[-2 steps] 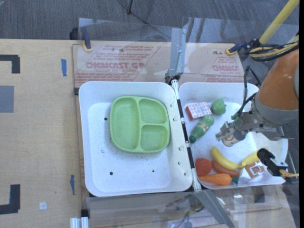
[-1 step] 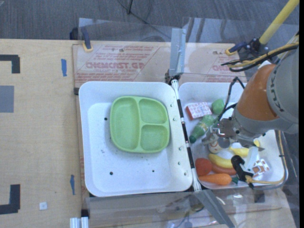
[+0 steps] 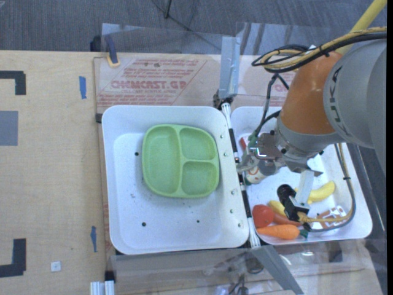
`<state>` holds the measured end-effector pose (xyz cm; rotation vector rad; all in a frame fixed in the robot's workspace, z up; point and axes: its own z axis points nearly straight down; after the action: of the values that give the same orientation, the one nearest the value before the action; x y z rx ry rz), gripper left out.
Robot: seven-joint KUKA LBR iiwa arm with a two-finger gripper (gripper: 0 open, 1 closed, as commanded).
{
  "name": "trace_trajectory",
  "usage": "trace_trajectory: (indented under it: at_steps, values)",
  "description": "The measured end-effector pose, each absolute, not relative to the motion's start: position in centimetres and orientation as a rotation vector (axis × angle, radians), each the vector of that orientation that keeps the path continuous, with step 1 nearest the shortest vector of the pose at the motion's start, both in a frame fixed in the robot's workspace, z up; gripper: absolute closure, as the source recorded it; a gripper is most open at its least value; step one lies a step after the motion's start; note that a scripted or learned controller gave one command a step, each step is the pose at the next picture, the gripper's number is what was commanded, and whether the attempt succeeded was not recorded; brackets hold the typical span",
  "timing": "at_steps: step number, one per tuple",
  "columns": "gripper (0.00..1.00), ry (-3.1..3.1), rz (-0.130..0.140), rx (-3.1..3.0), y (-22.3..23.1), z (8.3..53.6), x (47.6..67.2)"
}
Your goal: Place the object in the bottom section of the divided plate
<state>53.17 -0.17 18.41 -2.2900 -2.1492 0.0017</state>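
Orange toy carrot [image 3: 279, 232] lies nearest in the right white bin [image 3: 362, 223], beside a red piece [image 3: 263, 214] and yellow banana [image 3: 322, 192]. Farther back, the end effector [image 3: 253, 166] hangs over that bin's left edge; its grip state is unclear. Light-green divided plastic plate [image 3: 180, 160] sits in the left white bin [image 3: 123, 195].

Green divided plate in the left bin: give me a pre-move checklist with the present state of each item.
1. Green three-section plastic plate lies flat in the left white bin: ok.
2. All three plate sections free of objects: ok.
3. Two-finger gripper is over the right white bin, at its left wall: ok.
4. An object is held between the fingers: cannot tell, the wrist hides them.
5. Pickable items remain in the right bin, such as the orange toy carrot, red toy pepper and yellow toy banana: ok.
6. Object placed in the plate's bottom section: not ok, not yet done.
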Motion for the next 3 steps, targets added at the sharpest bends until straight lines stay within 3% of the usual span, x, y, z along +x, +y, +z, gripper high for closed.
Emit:
trace_trajectory:
  at_steps: [1,2,3]
  values:
    - [1.00,-2.378,-0.001,-2.056,6.7,18.4,58.2]
    - [1.00,-2.453,-0.002,-1.966,13.5,16.8,58.5]
    - [1.00,-2.271,0.001,-2.173,12.6,18.1,66.5]
